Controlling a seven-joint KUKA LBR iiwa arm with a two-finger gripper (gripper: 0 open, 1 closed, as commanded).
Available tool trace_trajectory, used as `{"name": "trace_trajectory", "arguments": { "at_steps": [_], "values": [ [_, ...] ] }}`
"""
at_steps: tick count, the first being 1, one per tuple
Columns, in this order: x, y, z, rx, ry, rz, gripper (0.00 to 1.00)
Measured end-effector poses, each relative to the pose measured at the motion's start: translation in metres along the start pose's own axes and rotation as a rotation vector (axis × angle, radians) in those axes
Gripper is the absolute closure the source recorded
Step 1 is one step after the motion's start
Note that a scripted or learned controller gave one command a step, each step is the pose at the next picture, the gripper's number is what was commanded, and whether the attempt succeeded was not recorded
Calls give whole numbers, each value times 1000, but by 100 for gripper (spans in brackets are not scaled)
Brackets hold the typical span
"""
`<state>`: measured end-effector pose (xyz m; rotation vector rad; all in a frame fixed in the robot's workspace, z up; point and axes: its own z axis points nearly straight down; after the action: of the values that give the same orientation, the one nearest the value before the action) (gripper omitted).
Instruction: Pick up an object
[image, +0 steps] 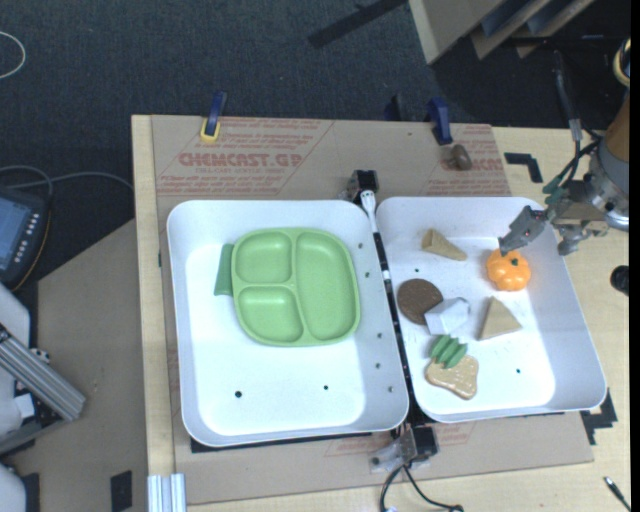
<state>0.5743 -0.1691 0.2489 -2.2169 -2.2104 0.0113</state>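
A bench (300, 150) topped with printed brown board carries two shallow white bins. The left bin (200, 380) and right bin (560, 370) lie side by side, touching.

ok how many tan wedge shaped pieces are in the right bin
2. One tan wedge lies near the bin's upper left, above the brown disc. The other wedge lies right of centre, below the orange pumpkin. None looks hidden.

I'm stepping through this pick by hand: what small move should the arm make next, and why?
Probably a short shift toward the camera view's lower left, then down. The gripper hovers just up and to the right of the small orange pumpkin-shaped toy in the right white bin, not over it. That toy sits apart from the other pieces, so it looks like the nearest easy target.
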Motion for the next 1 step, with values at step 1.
{"name": "trace_trajectory", "arguments": {
  "at_steps": [1],
  "values": [
    [0, 2, -7, -13, -3, -3, 0]
  ]
}}
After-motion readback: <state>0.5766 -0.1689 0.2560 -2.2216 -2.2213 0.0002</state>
